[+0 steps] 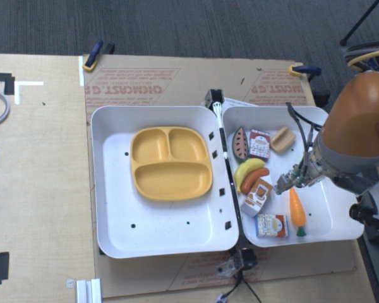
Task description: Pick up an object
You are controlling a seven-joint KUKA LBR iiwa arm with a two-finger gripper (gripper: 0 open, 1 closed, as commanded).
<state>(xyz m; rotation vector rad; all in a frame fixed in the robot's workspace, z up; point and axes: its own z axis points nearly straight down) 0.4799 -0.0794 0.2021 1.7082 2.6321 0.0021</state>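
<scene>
Operator: Which step is in hand?

Technician: Approach, by my reading. The end effector (284,184) is low inside the right-hand shallow white bin (322,229), just beside the orange toy carrot with a green top (296,209) and near the red toy sausage (255,180). Nothing sits between its fingers; whether they are spread or pressed together cannot be told.

Operator: Next move?

Technician: Centre over one item, descend, clamp, lift.

A single fixed camera looks down at a slant from well above the worktop (44,169), far enough back to take in both white bins (107,188), the gripper (284,183) sitting right of centre and the arm entering from its right.
</scene>
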